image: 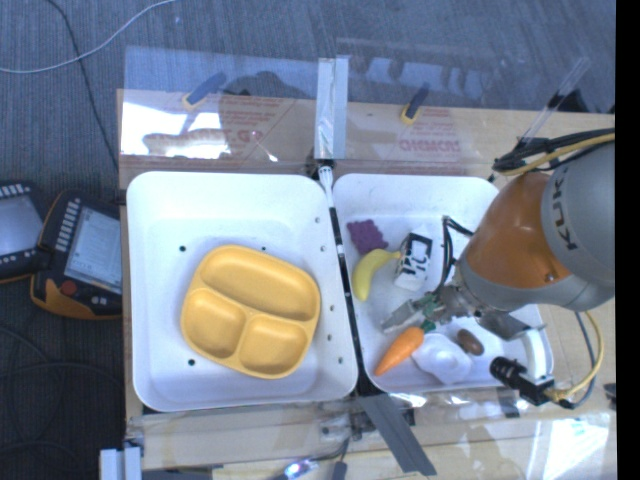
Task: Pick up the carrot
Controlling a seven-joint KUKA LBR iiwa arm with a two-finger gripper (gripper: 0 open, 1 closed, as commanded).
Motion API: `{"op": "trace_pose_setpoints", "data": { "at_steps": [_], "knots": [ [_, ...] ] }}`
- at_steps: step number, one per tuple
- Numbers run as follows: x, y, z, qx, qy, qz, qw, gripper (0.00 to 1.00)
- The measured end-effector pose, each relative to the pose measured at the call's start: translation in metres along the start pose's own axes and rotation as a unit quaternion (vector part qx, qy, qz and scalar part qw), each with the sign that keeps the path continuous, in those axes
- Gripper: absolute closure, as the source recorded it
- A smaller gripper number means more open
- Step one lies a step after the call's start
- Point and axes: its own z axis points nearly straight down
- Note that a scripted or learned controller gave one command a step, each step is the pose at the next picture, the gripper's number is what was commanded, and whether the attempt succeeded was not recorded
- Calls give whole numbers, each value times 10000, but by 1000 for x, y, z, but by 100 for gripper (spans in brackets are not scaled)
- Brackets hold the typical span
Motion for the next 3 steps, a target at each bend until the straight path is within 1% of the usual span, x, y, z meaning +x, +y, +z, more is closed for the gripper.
{"op": "trace_pose_setpoints", "data": {
  "at_steps": [1, 2, 3],
  "knots": [
    [10, 3, 0, -11, -37, -1371, 9905, 0],
    [-5, -3, 1, 22, 38, 304, 9995, 0],
    [7, 1, 0, 1, -45, -435, 9990, 0]
  ]
}}
